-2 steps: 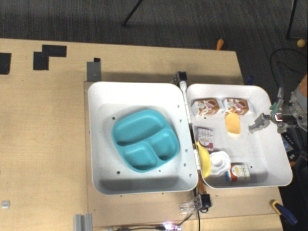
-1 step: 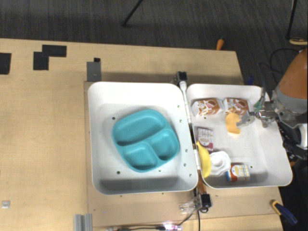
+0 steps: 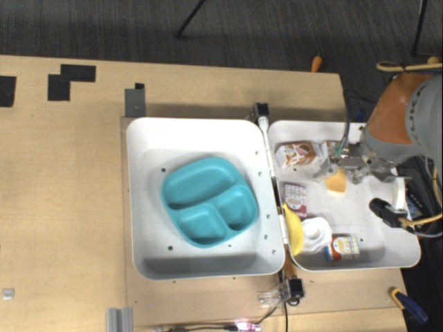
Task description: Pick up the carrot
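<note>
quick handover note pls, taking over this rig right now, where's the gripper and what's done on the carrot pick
Gripper: low in the right bin, near its back wall; whether the fingers are open or shut can't be read from above.
Directly under or beside it lies a small orange-yellow wedge; I can't confirm it is the carrot.
Also in that bin: snack packet, banana, white bottle.
Left bin holds a teal divided tray.
Done: approach. Left: grasp and lift; nothing visibly held.
</note>
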